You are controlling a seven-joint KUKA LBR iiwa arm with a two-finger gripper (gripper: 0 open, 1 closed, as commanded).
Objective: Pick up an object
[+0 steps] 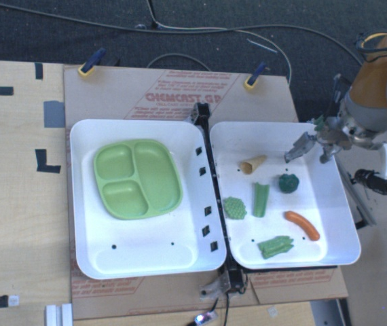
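Note:
The right bin [329,182] holds several toy foods: a tan cone [252,164], a dark green broccoli piece [288,183], a green stick [260,200], a round light green piece [234,208], an orange sausage [303,225] and a green leafy piece [275,246]. My gripper [310,148] hangs over the bin's upper right part, above and to the right of the broccoli. Its two dark fingers are spread apart with nothing between them.
The left bin [85,236] holds a green divided plate [138,178]. A black divider with clips [210,195] runs between the bins. Two clamps [91,61] pin the cardboard at the back, and cables [200,27] cross the dark floor behind.

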